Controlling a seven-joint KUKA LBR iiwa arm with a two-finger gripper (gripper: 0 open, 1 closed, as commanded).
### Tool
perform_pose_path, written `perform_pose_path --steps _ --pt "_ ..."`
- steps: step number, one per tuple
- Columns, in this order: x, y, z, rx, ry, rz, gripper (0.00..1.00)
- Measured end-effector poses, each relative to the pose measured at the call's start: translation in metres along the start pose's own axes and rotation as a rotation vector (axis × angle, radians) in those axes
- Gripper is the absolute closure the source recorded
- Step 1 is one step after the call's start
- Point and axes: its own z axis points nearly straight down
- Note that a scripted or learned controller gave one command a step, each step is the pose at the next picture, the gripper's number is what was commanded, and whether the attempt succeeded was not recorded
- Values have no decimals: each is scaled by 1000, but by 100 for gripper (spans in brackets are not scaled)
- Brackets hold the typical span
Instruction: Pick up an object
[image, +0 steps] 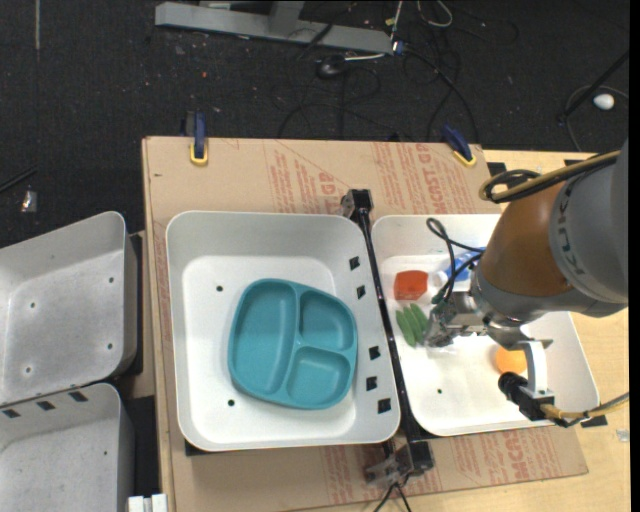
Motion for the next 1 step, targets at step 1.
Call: perform_pose_path --steps 1 --pt "3 -1 -62 0 1 -5 100"
